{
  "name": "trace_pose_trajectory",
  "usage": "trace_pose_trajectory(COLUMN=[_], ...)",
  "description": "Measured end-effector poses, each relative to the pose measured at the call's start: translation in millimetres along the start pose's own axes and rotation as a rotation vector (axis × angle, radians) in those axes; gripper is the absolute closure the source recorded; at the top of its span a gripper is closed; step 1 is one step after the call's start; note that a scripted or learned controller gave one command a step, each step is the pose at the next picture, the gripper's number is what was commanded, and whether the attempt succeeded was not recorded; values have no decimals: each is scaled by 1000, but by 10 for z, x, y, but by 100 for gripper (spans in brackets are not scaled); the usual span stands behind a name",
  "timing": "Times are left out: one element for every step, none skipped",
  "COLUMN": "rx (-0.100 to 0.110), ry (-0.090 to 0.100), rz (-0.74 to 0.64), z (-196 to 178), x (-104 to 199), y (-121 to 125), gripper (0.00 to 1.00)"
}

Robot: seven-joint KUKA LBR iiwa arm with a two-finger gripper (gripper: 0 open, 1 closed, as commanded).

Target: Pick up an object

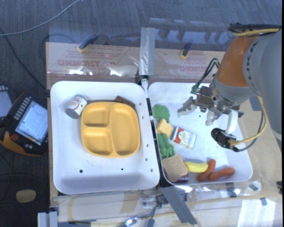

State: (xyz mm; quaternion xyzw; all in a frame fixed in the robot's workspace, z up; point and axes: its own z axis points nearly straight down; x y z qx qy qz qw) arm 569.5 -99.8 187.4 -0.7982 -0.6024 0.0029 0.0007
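The task names no particular object, and the likeliest candidates lie in the right bin (246, 167): a small white carton (183, 137) with a red and green label near the middle of the floor, a yellow cheese wedge (164, 127) just left of it, a green leafy piece (160, 111) against the left wall, more green (166, 147) below that, a slice of bread (174, 166), a banana (197, 166) and two sausages (217, 172) crowded along the near edge. The tool (197, 106) hangs above the upper part of this bin, over bare white floor, with its fingers spread apart and nothing between them. The carton is the nearest item, but it sits apart, below and to the left of the fingertips.

In my judgement the main risk is a close on nothing: if the arm (241, 65) descends where it hangs now, the fingers meet only the bin floor. Shifting toward the carton brings the cheese wedge into the way, and a finger could nudge either piece aside. The near-edge pile is tight, so a grasp there may catch two things or slip off the rounded sausages.

In the left bin (61, 164) a yellow divided plate (110, 128) and a small can (75, 106) rest well apart from the tool. Both bins stand on the table (57, 63).
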Motion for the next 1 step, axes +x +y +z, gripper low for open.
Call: trace_pose_trajectory(rx=[-15], ry=[5], rz=[-72], z=[977], x=[-317], y=[-165], gripper=[0])
